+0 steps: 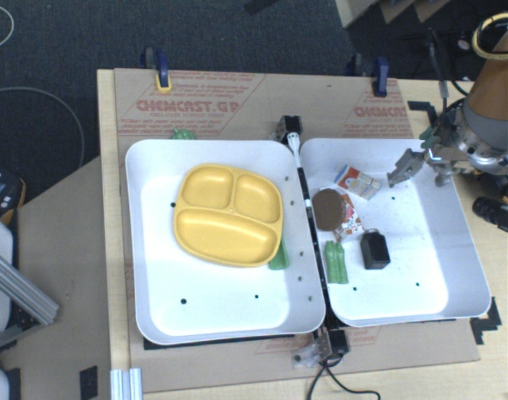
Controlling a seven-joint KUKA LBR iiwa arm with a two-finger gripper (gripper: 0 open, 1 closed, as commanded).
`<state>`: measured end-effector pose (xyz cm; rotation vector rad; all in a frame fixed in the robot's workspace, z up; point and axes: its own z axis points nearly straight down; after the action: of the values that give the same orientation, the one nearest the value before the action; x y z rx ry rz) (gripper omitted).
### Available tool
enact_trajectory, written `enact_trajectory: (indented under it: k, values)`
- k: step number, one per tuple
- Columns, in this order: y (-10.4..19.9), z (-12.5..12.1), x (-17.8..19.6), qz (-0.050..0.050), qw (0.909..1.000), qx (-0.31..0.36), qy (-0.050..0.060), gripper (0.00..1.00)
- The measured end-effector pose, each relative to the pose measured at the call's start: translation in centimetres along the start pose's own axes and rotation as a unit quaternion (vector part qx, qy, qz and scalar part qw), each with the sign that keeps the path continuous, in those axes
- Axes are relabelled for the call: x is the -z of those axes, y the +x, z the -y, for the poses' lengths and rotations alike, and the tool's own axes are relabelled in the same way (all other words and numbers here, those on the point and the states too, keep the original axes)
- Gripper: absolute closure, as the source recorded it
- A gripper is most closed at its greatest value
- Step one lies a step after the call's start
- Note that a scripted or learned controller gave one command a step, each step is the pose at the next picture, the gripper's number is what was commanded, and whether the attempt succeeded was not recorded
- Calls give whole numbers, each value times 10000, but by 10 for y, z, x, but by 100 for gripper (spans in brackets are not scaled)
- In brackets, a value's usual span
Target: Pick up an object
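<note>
The right bin (437, 282) holds several small objects. A brown round piece (326, 207) lies near its left wall, with a red and white packet (356, 182) just behind it. A black block (375, 249) sits near the middle, and a green piece (335, 262) lies to its left. My gripper (421, 172) hangs over the bin's back right part, open, with nothing between its fingers. It is to the right of the packet and apart from it.
In the left bin (154, 290) lies a yellow divided plate (229, 215), with a green piece (278, 257) poking out under its right edge. Blue clamps (161, 67) hold the cardboard at the back. The arm's orange band (493, 90) is at the right.
</note>
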<state>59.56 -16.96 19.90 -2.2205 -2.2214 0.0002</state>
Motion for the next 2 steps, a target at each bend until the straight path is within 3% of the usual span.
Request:
enact_trajectory:
  k: [1, 2]
  values:
    - [45, 88, -119, -22, 10000, -12, 53, 0]
    - [43, 83, -104, 6, 10000, -10, -16, 100]
